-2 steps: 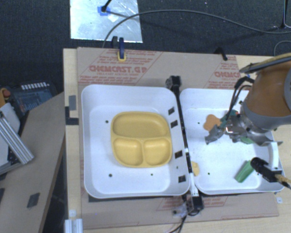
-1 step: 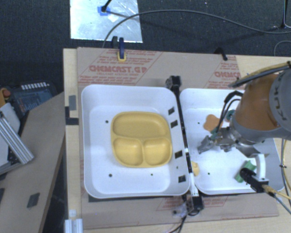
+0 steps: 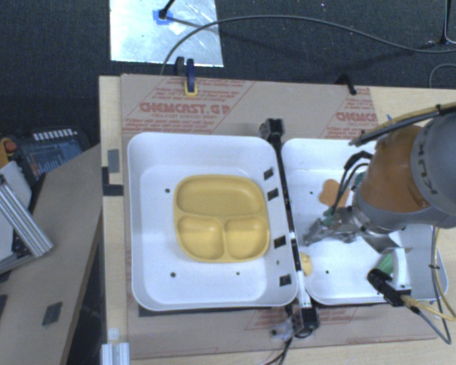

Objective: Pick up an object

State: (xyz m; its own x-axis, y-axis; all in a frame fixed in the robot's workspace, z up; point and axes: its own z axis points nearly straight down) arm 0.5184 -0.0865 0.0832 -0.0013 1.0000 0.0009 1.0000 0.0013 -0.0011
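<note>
gripper [image 3: 313, 234] low in right bin [image 3: 319, 287]; finger state: cannot tell | small yellow object [image 3: 306, 264] just beside it at left wall (orange object [image 3: 330, 192] farther back) | risk: wall blocks a clean grasp; object may slip

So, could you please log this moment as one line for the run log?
arm: over right bin | claw: low by divider | yellow tray: in left bin | orange object: right bin
</note>
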